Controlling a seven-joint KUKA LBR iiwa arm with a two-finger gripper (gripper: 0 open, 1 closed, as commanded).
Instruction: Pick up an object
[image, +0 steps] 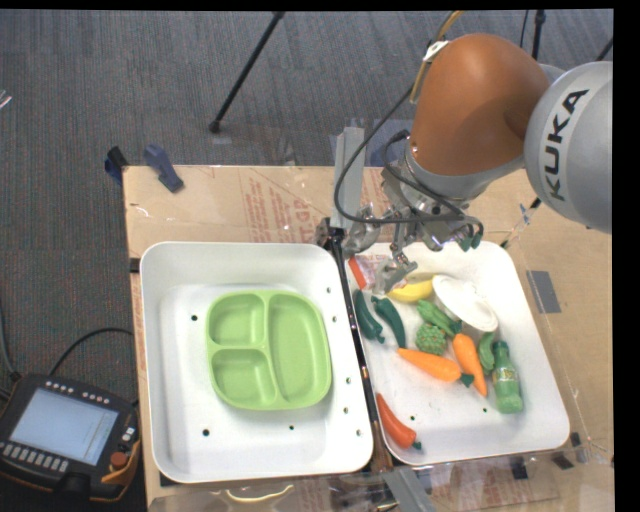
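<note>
Pendant (62, 432): sits at the lower left on the floor, screen lit, nearest the lens
Left bin (170, 440): holds a green tray (268, 349) with three compartments, nothing in them
Right bin (535, 405): carries the toy food, all bunched toward its upper left half
Pickable things: banana (412, 291), white dish (465, 303), broccoli (431, 338), two carrots (430, 364) side by side, green bottle (507, 385), dark green pods (388, 320), and an orange-red pepper (396, 424) lying apart near the bin's front edge
Pincer (397, 275): hangs low over the bin's upper left, just above the banana and the pods; whether it is released or clenched I cannot tell, and nothing is seen between its tips
Step in hand: my reading is a descent toward a grasp, not yet a lift
Doing it well: go for one item with free sides; the banana lies against the dish and the pods crowd each other, so a narrow, centred closing across the short axis would likely slip least
Risk: tips may wedge between neighbours and grip two, or nothing
Hard to make out: the fingertips blur into cables and bracket; the orange wrist dome covers the bin's far corner; a red item beside the divider is half hidden
</note>
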